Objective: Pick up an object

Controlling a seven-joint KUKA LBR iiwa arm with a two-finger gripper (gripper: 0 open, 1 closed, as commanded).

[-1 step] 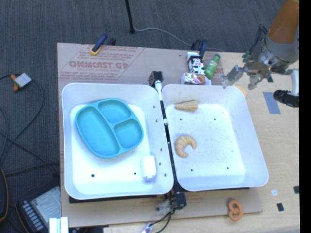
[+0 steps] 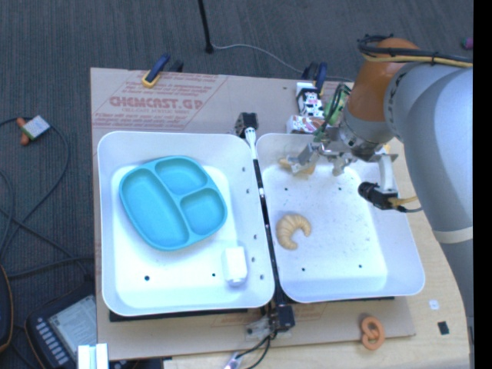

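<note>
On the near edge of the desk (image 2: 154, 337) lies a small orange pretzel (image 2: 372, 332), farther in a croissant (image 2: 293, 230) sits mid-way in the right bin (image 2: 400, 275), and at its far wall the hand (image 2: 323, 158) hangs with fingers spread over a tan pastry (image 2: 298, 166).

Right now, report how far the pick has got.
Done: nothing looks lifted yet. The croissant lies on the floor of the right bin, apart from the arm. In hand: the gripper is down at that bin's far edge, beside a small tan object there; I cannot tell whether it is grasped. Left: a clear grasp and lift. The blue divided plate and white block sit in the left bin.
</note>
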